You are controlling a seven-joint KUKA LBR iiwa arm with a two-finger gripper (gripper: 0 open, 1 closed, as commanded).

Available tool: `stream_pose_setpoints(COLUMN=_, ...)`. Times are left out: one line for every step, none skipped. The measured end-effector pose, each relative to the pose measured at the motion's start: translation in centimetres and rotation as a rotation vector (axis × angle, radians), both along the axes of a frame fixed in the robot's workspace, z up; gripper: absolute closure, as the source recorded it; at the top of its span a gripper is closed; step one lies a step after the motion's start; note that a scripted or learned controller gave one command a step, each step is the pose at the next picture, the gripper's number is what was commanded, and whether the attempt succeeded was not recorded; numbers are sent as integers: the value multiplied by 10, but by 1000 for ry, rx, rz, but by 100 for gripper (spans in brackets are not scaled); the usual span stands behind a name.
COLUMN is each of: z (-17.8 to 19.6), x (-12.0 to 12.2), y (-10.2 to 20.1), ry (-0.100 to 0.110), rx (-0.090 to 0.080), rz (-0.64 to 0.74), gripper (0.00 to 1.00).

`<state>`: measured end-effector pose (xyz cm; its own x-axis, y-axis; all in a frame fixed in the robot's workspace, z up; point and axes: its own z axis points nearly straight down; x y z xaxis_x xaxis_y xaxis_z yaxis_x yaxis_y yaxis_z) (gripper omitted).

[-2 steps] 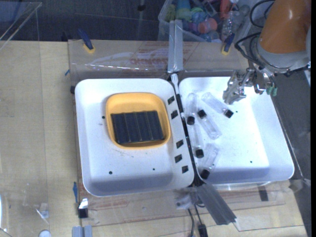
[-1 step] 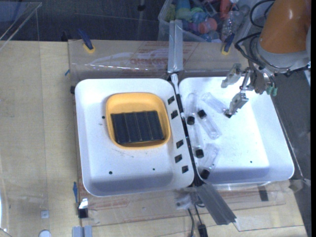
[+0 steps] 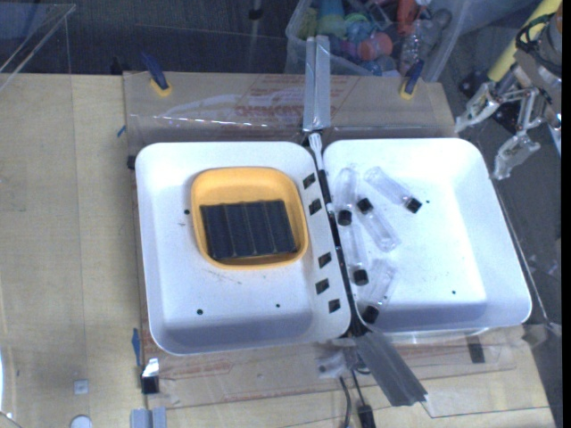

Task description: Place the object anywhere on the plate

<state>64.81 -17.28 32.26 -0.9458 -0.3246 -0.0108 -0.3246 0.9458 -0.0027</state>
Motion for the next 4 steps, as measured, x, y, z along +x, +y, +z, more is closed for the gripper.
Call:
stream_pose_setpoints(z=12, x=2, y=0, ry=-12, rx=2, rz=-5, gripper=100)
stream_pose_setpoints(z=10, x=12, y=-39, ry=-1, rx=-3, rz=327, gripper=100)
stream_pose_setpoints(z=-33, x=20, y=-48, ry=5, rx=-1, rz=629, gripper=100)
stream_pose_setpoints(z=-82, x=20, y=-48, ry=5, rx=-2, rz=867, gripper=100)
